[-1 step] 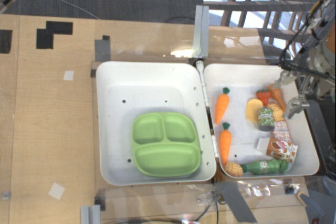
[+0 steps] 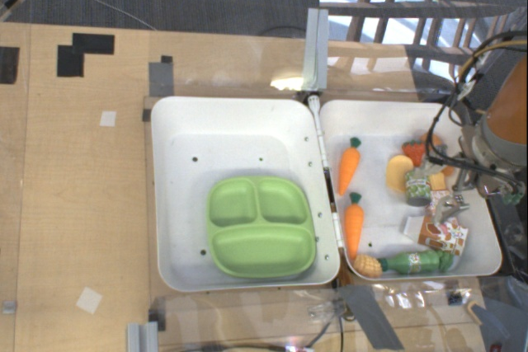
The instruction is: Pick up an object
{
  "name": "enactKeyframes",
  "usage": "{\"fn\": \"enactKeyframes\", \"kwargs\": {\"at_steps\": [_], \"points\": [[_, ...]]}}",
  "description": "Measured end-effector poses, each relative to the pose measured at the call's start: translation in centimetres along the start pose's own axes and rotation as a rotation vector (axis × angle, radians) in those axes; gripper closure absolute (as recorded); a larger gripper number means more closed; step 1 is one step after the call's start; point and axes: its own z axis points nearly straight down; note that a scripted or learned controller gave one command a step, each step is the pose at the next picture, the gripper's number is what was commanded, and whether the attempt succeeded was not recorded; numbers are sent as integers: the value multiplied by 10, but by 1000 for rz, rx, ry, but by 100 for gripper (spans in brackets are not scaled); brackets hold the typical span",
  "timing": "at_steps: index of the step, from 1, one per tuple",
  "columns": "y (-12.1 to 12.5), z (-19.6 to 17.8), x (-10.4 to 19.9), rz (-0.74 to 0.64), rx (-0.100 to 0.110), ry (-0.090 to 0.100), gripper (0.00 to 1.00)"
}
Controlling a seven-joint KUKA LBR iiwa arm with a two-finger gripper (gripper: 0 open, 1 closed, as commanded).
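Down in the right bin (image 2: pixel 388 113), the gripper (image 2: pixel 448 206) hangs above a patterned carton (image 2: pixel 444 236); whether it grips anything cannot be told.

I see my arm (image 2: pixel 495 107): a grey body, an orange band, black cables looping beside it, and a metal gripper (image 2: pixel 450 206).

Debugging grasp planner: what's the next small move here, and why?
Probably lower straight down a little: the gripper hovers over the patterned orange snack box in the right white bin, with nothing visibly between its fingers.
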Motion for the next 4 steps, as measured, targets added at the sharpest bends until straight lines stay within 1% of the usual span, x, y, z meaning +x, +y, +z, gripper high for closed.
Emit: {"fn": "enactKeyframes", "kwargs": {"at_steps": [1, 2, 3, 4], "points": [[29, 70, 20, 30, 7, -19, 0], [103, 70, -14, 56, 2, -20, 0], [105, 70, 13, 91, 5, -24, 0], [90, 56, -95, 89, 2, -12, 0]]}}
